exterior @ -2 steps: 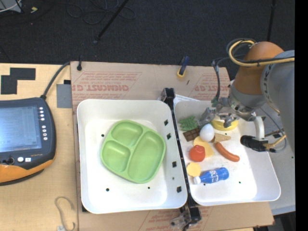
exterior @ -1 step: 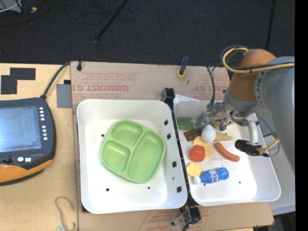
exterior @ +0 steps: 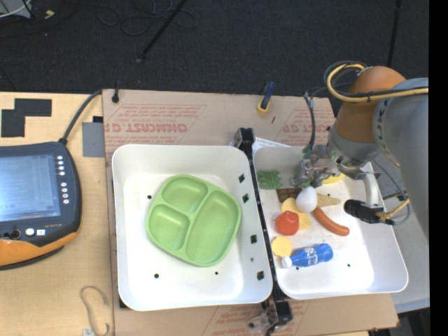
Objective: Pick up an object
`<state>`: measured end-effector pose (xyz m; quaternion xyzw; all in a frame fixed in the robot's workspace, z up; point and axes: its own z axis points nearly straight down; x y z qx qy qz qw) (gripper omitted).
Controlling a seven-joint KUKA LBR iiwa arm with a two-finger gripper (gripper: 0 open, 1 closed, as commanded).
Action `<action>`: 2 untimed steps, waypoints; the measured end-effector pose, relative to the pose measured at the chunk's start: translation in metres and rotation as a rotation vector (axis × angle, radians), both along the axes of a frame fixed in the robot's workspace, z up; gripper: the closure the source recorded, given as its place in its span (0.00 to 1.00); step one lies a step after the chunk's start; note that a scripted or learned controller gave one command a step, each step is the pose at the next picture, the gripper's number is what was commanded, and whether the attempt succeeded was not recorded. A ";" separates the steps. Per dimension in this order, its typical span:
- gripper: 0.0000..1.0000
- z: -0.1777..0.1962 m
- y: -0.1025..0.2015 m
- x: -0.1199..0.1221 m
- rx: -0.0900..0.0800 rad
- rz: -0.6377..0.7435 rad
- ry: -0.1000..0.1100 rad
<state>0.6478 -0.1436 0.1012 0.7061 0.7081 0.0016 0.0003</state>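
Gripper [exterior: 310,176] just above the white egg [exterior: 306,200] — finger state unclear; egg looks light, hard, slippery — pinch across its middle.

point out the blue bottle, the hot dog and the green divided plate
blue bottle [exterior: 312,255], camera view, middle of its body
hot dog [exterior: 330,222], camera view, middle of the sausage
green divided plate [exterior: 193,219], camera view, ridge between its compartments
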 end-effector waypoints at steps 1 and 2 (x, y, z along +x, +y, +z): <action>1.00 0.045 -0.006 0.005 -0.003 -0.003 0.001; 1.00 0.106 -0.001 0.009 -0.002 -0.002 0.000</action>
